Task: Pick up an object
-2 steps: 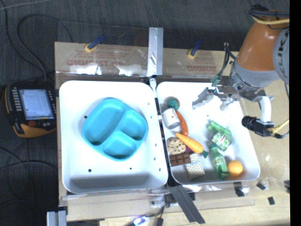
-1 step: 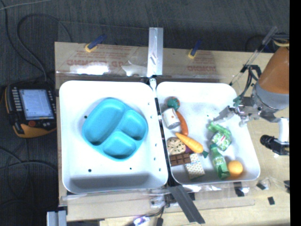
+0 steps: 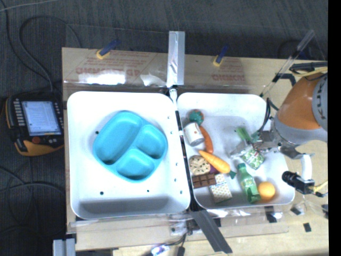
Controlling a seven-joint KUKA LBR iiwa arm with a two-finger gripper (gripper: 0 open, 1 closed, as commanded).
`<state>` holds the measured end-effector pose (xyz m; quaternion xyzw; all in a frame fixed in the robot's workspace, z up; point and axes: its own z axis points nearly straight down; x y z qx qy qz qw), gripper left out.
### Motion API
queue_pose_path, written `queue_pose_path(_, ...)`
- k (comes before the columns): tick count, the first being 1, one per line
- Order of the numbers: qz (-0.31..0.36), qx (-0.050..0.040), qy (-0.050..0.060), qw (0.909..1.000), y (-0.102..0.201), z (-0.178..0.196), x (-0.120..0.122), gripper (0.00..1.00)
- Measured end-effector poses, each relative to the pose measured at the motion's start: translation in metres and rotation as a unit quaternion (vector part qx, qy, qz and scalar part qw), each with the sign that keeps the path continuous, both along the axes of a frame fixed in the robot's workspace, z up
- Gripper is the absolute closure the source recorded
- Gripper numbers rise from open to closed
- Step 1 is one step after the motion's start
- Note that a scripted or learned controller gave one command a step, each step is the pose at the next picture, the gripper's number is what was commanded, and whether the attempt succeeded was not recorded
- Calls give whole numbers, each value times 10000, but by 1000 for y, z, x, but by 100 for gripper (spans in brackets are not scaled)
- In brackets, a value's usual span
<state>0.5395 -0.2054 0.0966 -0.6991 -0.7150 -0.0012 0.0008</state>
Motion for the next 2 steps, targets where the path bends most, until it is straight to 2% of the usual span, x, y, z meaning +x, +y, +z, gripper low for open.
queue_pose_path(1, 2, 4, 1, 10000, 0, 9, 0, 100)
queue_pose_path(2, -707, -21, 14, 9975, 59, 133, 21, 100)
